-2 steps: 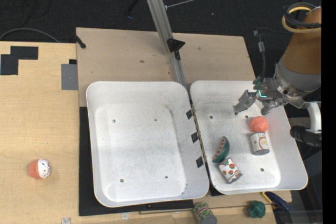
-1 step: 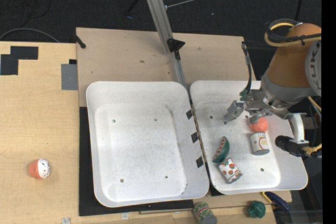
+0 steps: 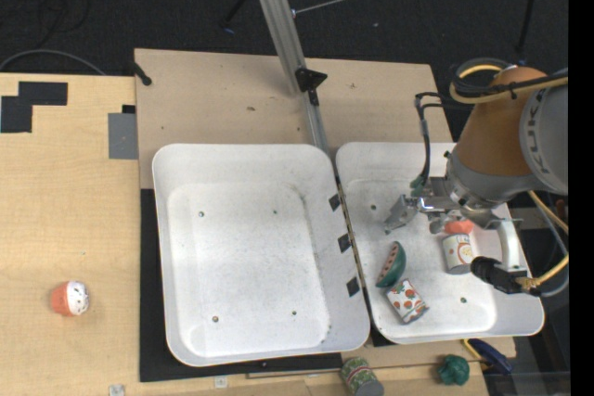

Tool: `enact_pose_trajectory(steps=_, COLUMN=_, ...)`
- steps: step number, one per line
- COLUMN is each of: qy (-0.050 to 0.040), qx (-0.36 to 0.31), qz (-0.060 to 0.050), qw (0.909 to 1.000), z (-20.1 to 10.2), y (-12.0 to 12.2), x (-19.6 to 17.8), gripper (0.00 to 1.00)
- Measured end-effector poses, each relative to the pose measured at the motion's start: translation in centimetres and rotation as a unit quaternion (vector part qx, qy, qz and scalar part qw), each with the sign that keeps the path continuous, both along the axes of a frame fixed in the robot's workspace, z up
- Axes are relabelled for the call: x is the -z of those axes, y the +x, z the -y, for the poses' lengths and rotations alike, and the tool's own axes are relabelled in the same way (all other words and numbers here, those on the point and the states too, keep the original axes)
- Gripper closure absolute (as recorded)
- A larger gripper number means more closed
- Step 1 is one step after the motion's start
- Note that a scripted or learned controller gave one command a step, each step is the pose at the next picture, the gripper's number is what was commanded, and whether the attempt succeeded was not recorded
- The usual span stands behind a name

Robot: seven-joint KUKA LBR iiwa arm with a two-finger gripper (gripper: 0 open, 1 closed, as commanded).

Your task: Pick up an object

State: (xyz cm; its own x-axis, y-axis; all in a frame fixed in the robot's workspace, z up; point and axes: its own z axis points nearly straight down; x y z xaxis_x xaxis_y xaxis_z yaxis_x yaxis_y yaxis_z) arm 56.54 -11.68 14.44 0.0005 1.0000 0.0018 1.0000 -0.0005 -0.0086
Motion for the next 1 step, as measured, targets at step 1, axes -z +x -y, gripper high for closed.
enact_pose_trajectory(steps=1, qy=-0.0006, qx=0.0, qz=0.002, qw=1.0, z=-0.1, y=-0.04, x=5.23, gripper=0.0)
